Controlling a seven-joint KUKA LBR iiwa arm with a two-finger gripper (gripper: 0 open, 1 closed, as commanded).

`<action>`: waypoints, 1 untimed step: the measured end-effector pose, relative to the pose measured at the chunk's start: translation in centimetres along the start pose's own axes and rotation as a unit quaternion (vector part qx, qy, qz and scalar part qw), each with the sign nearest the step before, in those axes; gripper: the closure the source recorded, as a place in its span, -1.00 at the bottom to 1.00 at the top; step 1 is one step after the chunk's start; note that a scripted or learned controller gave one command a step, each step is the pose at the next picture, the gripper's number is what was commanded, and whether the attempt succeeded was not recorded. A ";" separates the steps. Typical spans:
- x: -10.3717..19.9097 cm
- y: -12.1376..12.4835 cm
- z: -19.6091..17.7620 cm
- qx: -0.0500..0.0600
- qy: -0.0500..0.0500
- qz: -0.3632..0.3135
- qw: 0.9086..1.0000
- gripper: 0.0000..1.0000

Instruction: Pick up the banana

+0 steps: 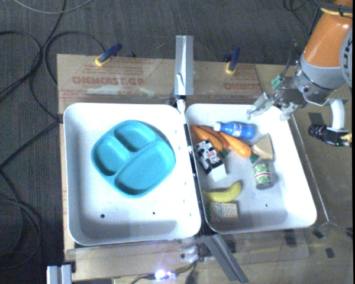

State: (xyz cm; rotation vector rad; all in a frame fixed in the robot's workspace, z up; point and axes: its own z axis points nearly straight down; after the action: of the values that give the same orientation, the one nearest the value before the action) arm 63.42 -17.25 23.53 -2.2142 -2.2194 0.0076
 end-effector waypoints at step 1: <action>4.3 -5.3 6.5 0.001 0.000 -0.035 0.999 -1.00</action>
State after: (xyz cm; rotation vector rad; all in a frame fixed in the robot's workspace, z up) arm 58.01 -12.90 17.13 -2.1352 -2.2938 0.0084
